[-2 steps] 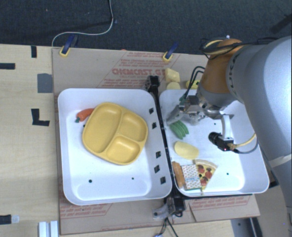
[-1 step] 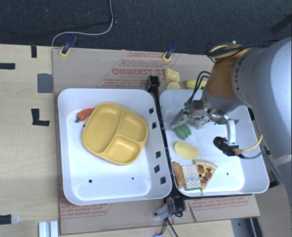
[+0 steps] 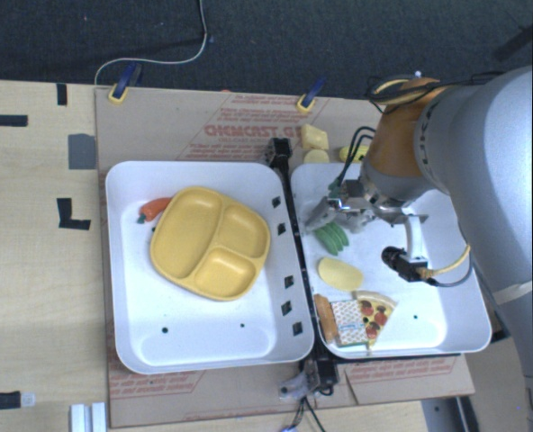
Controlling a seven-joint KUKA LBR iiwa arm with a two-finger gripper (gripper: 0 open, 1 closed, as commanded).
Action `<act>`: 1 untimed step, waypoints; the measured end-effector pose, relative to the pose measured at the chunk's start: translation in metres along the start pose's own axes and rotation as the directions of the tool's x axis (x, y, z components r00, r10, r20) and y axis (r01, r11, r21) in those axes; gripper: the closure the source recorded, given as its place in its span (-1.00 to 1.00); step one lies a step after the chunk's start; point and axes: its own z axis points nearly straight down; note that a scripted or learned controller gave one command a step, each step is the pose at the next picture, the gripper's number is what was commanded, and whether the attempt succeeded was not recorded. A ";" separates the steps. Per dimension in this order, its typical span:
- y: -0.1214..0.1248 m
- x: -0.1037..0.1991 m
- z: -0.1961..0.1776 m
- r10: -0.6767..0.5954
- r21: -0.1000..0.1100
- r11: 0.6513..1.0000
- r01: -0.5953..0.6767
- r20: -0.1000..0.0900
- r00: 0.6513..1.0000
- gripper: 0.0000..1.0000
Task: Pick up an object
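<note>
In the right bin (image 3: 456,331) a green ribbed toy vegetable (image 3: 332,237) lies near the left wall. My gripper (image 3: 336,211) hangs just above its far end, reaching in from the right under the orange band (image 3: 394,147). A pale yellow oval piece (image 3: 340,274) sits in front of the green one. Nearer the front lie a pizza slice (image 3: 375,311), a white patterned card (image 3: 349,320) and a brown stick-shaped piece (image 3: 325,318). Whether the gripper touches the green vegetable cannot be made out.
The left bin (image 3: 203,345) holds a yellow divided plate (image 3: 211,242) with an orange carrot-like piece (image 3: 155,208) at its far left edge. Two pale yellow blocks (image 3: 314,139) rest on the cardboard behind the right bin. A black cable plug (image 3: 402,262) hangs beside the wrist.
</note>
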 end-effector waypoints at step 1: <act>-0.012 -0.001 0.000 0.001 0.000 1.000 -0.001 0.001 1.000 -1.00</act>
